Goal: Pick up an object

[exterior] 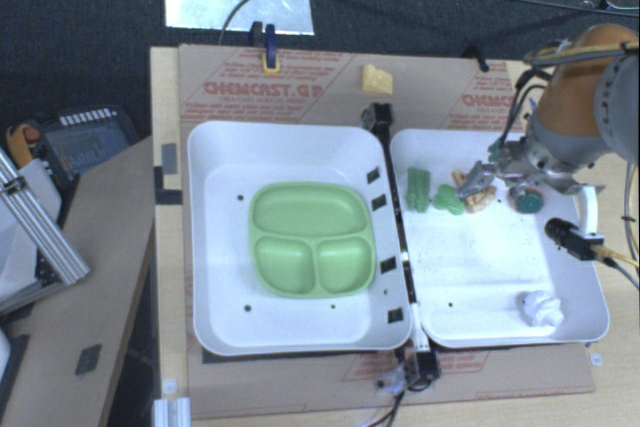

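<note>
The likely pick was the small tan object [478, 199] in the right bin [480, 315], upper middle, just beside a green piece [447, 203] and a green block [418, 185]. The gripper [477, 181] sat right over it — whether its jaws were spread or pinching couldn't be told from this angle. Best bet: come straight down and close on the tan thing alone, clear of the green piece. The board [300, 85] under the bins read "CHEMCAST GP" in red.

Arm from right, tool [478, 181] angled low.
</note>
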Controlling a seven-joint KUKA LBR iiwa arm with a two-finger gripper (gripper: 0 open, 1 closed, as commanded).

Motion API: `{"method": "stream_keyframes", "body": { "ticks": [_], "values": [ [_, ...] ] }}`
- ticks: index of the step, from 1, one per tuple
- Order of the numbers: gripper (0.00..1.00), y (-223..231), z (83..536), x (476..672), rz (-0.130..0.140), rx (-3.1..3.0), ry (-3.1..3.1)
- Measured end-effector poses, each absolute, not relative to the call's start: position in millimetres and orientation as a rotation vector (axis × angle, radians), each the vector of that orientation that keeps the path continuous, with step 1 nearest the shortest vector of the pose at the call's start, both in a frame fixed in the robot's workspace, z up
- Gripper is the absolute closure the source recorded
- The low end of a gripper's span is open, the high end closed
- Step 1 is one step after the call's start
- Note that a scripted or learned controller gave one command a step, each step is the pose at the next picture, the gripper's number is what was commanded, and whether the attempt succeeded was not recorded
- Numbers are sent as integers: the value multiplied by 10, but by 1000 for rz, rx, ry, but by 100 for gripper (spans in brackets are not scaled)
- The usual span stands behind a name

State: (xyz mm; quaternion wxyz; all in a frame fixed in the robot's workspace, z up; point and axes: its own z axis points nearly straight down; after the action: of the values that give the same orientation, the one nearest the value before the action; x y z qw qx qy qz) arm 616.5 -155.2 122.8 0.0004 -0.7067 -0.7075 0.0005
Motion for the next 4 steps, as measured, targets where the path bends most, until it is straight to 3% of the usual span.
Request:
{"method": "stream_keyframes", "body": {
  "ticks": [1, 4],
  "values": [
    [100, -1555, 1363, 6179, -3, -2224, -2226],
    [100, -1582, 2827, 6312, -6, -2221, -2232]
  ]
}}
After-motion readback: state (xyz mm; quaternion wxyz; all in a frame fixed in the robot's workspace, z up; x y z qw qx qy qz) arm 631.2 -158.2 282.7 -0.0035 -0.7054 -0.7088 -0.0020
